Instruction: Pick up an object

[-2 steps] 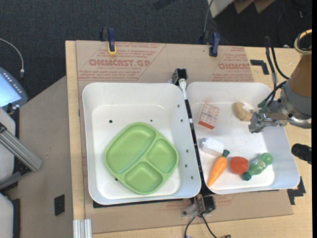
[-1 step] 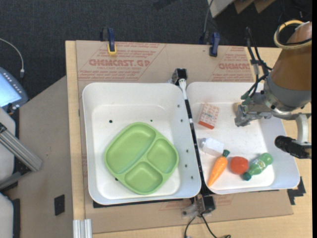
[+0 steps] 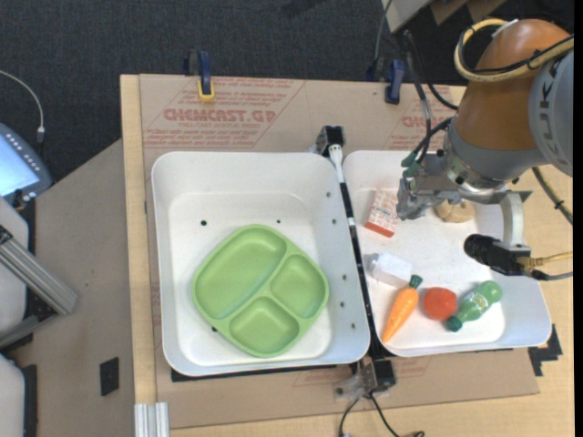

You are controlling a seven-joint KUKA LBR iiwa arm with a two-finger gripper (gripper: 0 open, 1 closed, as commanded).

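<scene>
I see the gripper (image 3: 417, 203) low over the far part of the right bin (image 3: 524, 330), just right of a small red-and-white carton (image 3: 383, 213); I cannot tell how it is set, since the wrist hides its tip. A tan object (image 3: 453, 211) sits partly hidden beneath the arm. Nearer me in that bin lie a white block (image 3: 390, 268), a carrot (image 3: 402, 307), a red tomato (image 3: 439, 302) and a green bottle (image 3: 475, 304), close together. The left bin (image 3: 173, 271) holds a green divided plate (image 3: 260, 289).
</scene>
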